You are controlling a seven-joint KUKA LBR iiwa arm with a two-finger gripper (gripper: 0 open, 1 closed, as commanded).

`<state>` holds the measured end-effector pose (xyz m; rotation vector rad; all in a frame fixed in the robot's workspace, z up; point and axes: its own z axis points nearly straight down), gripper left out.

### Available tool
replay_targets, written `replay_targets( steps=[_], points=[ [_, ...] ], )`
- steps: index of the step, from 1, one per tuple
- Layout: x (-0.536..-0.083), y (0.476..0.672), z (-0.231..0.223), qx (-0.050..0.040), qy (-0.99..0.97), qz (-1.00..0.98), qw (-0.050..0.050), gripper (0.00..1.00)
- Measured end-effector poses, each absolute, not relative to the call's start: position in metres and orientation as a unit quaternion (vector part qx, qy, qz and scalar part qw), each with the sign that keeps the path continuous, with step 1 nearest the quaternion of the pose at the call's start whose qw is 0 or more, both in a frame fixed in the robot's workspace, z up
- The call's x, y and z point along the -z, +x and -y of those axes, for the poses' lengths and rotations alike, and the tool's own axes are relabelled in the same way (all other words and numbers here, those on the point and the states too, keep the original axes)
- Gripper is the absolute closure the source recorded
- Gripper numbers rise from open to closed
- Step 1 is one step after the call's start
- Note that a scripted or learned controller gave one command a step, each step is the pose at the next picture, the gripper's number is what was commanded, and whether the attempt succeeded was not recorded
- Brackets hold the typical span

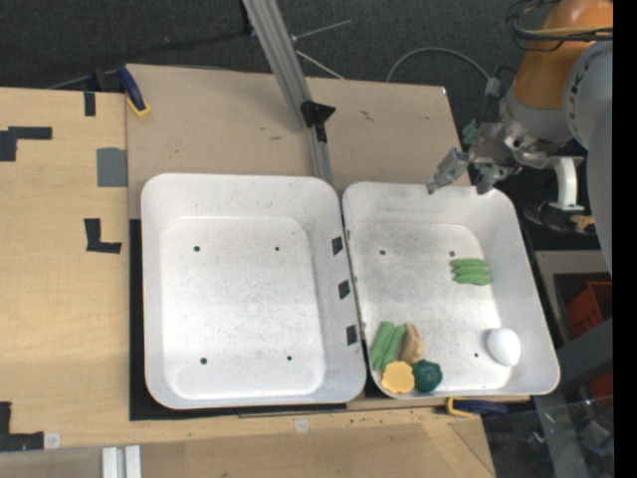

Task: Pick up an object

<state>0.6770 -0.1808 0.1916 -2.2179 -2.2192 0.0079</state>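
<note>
Nothing picked yet — your tool (460, 170) hovers at right bin (438, 207) far rim, fingers spread, nothing between; green pod (471, 271) lies nearest — descent and grasp remain

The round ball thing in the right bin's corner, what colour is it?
White, the ball almost matches the right bin; the camera view shows it.

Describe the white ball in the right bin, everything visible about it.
The white ball is a small, smooth, slightly egg-shaped object, plain white with no markings, hard to pick out against the right bin. It lies on the bin floor near the bottom right corner, close to the sloped wall. Nothing touches it: the dark green lump sits apart to its left, and the claw is by the bin's far rim.
</note>
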Motion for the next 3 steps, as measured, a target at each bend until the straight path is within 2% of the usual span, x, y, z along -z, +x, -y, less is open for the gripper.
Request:
replay_targets(
  steps=[1, 2, 3],
  points=[
    [-0.148, 0.679, 0.180, -0.0023, -0.706, 0.708, 0.002, 0.00],
    [-0.095, 0.675, 0.182, -0.0075, -0.708, 0.707, 0.007, 0.00],
    [-0.106, 0.675, 0.182, -0.0076, -0.707, 0.707, 0.006, 1.00]
  ],
)
